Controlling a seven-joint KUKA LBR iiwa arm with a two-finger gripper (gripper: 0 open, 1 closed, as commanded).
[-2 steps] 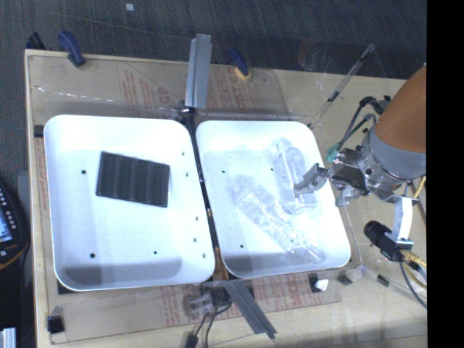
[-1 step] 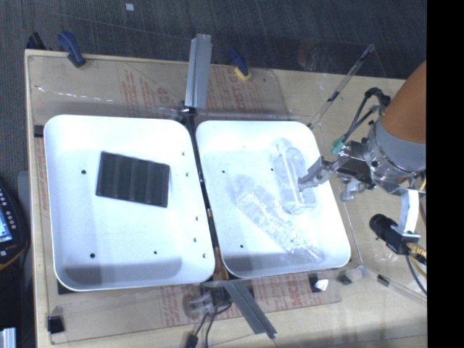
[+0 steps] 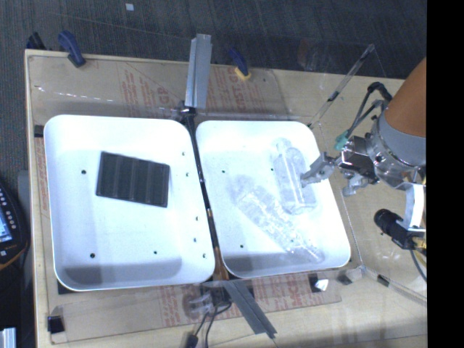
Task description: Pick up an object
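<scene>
**Entry: approach step, right bin, nothing lifted yet**

- Left bin (image 3: 65,259): holds one dark ribbed flat pad (image 3: 133,179), lying flat in the upper left half, well apart from the arm.
- Right bin (image 3: 239,263): holds clear plastic items. A clear bottle (image 3: 291,178) lies on its side in the upper right part; a crumpled clear wrapper (image 3: 270,217) lies diagonally below and left of it, running toward the bin's lower right corner.
- Gripper (image 3: 317,172): at the right rim of the right bin, beside the bottle's right flank. Whether the pincer is open or closed cannot be told.
- Step in hand, as judged: reaching in toward the bottle; no grasp is evident.
- Next move calls for: lining up over the bottle's body and closing across its narrow width. Clear, smooth plastic may slip or roll.
</scene>
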